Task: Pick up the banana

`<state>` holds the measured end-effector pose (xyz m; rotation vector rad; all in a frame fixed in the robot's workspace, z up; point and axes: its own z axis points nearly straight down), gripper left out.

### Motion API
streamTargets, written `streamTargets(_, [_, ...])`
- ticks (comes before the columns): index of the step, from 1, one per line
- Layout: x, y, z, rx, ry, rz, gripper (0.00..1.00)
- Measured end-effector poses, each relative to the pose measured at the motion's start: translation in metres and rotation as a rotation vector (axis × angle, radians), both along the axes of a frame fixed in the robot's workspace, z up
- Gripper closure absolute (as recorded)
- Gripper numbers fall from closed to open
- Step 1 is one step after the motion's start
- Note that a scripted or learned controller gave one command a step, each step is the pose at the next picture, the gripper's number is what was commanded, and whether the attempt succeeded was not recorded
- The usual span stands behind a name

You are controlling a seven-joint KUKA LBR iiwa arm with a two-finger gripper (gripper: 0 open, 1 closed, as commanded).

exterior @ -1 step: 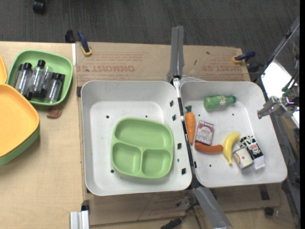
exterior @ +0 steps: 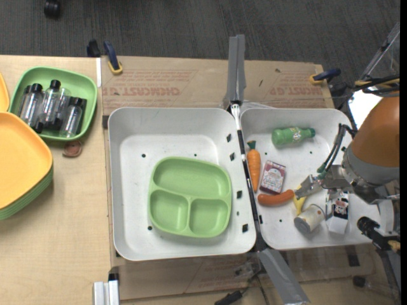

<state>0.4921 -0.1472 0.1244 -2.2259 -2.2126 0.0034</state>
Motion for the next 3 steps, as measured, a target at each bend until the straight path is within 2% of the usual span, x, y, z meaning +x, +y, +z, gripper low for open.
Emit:
streamTargets(1, [-0.015, 0.028, -0.034, 0.0, 0.0, 0.012, 0.0])
streamTargets(2, [-0.016, 0.027, -0.025, 0.0, 0.001, 0.007, 1.0])
streamTargets(3, [0.007, 0.095, 0.066, -0.002, -0.002, -0.015, 1.0])
